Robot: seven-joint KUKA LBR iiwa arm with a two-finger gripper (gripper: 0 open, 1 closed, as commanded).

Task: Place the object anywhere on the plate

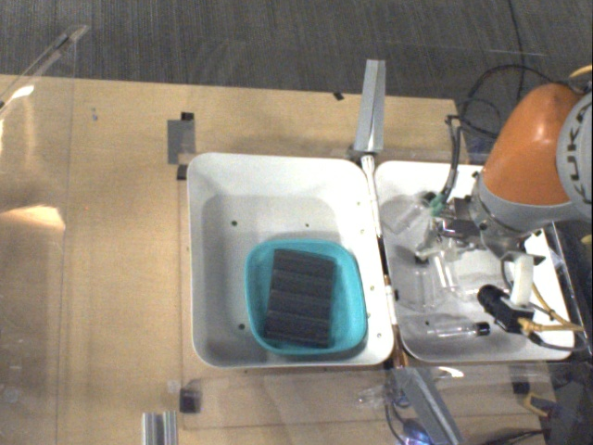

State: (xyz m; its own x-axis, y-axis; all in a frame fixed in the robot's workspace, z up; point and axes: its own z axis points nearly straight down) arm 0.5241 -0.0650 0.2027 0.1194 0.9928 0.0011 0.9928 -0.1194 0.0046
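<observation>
One dark ribbed block (pixel 299 297) lies on the teal plate (pixel 351 295); the pincer (pixel 434 278) sits over the right-hand bin (pixel 414 336), spread or pressed together unclear.

I count two white bins (pixel 208 248), one teal plate (pixel 255 276), one dark ribbed block (pixel 299 297). The clear plastic pieces (pixel 435 281) blur together, perhaps three of them.

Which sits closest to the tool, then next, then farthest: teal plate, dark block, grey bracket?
1. The plate, left bin, right rim nearest the tool.
2. The block, on the plate.
3. The bracket, past the left bin's far left corner.
</observation>
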